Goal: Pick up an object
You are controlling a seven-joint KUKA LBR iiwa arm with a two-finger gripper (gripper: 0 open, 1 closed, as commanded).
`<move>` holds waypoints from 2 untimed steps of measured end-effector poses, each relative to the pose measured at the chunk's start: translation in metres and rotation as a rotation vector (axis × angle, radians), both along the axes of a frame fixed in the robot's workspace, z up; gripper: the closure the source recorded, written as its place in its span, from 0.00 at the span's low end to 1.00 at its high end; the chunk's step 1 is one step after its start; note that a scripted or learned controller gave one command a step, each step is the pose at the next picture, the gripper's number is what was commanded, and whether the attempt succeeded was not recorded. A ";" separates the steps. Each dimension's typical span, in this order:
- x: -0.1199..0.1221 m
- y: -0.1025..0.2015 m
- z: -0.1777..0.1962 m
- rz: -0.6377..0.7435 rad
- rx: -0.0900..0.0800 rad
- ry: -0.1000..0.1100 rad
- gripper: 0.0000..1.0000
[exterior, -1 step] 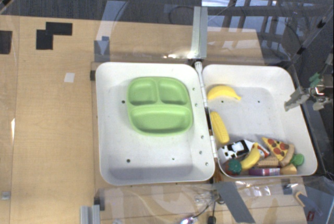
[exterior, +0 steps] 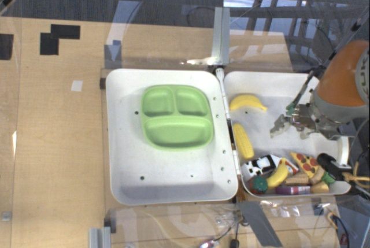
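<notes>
Pickable objects all sit in the right bin (exterior: 272,82). A yellow banana (exterior: 247,104) lies near the bin's far-left corner, and a corn cob (exterior: 243,141) lies lengthwise along the left wall below it. The two are apart.

The rest is heaped along the near wall: a small banana (exterior: 279,173), a black-and-white patterned piece (exterior: 258,166), a green ball (exterior: 260,185), a pizza slice (exterior: 306,165) and a purple item (exterior: 292,189). The heap overlaps, so several shapes are part-hidden. The purple item and the brownish bits by the near-right corner are too small to identify. The bin's right wall is covered by the arm.

The gripper (exterior: 291,127) is over bare bin floor mid-bin, right of the banana and corn and above the heap in the picture. Its fingers are spread with nothing between them. Whether the tips touch the floor can't be judged.

The arm comes in from the right. Its orange band (exterior: 347,76) is cut off at the frame edge, and the wrist angles left and down toward the bin.

The left bin (exterior: 124,125) holds a green divided plate (exterior: 176,115), lying flat around its centre.
</notes>
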State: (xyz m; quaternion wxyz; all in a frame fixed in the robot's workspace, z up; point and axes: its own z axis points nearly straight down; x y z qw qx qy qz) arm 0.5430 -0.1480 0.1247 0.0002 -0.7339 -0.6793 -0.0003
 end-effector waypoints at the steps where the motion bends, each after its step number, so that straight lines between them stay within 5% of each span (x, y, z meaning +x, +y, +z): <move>1: 0.037 0.057 -0.034 0.029 -0.003 -0.016 0.00; 2: 0.094 0.053 -0.036 -0.037 -0.001 -0.011 0.00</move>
